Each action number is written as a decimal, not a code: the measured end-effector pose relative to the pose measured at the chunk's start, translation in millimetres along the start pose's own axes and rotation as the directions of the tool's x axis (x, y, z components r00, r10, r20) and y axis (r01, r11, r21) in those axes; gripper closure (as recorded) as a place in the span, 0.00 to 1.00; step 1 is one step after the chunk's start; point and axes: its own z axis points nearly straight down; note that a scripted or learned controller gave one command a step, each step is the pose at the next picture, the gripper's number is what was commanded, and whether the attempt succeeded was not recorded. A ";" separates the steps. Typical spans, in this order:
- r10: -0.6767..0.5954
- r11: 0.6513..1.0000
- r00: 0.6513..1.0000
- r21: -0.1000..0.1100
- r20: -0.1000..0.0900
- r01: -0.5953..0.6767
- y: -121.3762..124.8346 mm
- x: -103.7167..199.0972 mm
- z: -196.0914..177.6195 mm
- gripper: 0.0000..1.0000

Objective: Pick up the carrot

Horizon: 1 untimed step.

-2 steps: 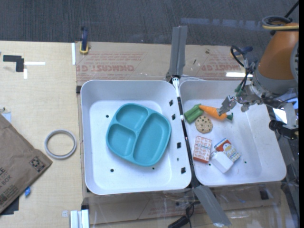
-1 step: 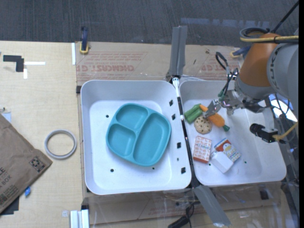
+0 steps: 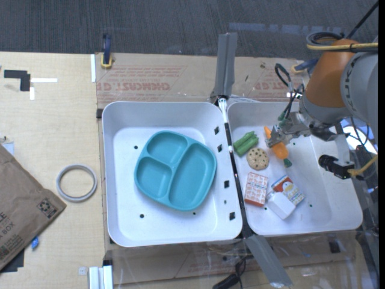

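Wooden desk [image 3: 54,119] carries two white bins side by side. Left bin [image 3: 120,221]: teal divided plate [image 3: 175,170] near centre. Right bin [image 3: 337,218]: carrot [image 3: 280,150] near far left corner, green vegetable [image 3: 245,142] by left wall, cookie [image 3: 258,158] just beside it, two small cartons [image 3: 257,189] toward near edge. End effector [image 3: 278,135] low at carrot's far end, touching it; finger state cannot tell. Tape ring [image 3: 76,182] on desk left of bins.

Carrot [image 3: 280,150] partly hidden under pincer [image 3: 277,136]; finger state unclear.
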 end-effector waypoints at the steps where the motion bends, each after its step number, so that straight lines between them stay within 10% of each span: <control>1: 0.129 0.992 0.992 0.003 0.000 -0.129 37.2 53.6 -105.1 1.00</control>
